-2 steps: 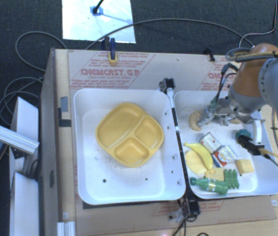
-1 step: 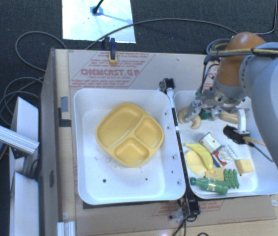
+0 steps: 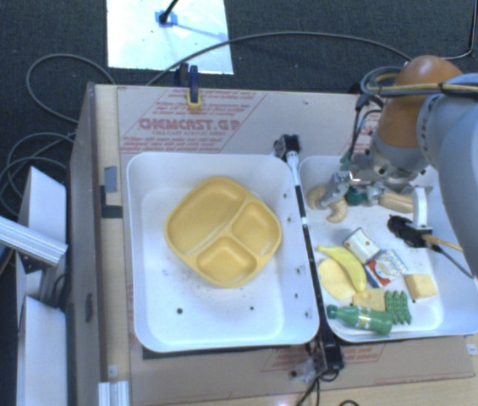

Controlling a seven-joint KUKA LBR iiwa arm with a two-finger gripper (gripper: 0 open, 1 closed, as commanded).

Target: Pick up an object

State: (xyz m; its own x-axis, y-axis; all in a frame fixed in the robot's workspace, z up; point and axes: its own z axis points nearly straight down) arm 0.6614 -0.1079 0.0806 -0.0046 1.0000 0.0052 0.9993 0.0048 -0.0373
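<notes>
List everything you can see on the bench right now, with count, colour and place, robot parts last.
bins: 2, white, side by side on the bench
divided plate: 1, yellow, three compartments, middle of the left bin
banana: 1, yellow, right bin, near its left wall
bottle: 1, green, lying at the right bin's front edge
block: 1, yellow, right bin, front right
small carton: 1, white with dark print, right bin centre
tan pieces: a few, tan, back of the right bin beside the gripper
clamp: 1, blue and yellow, back edge of the bench
arm: 1, grey with orange band, reaching in from the right
gripper: 1, low over the back of the right bin
</notes>
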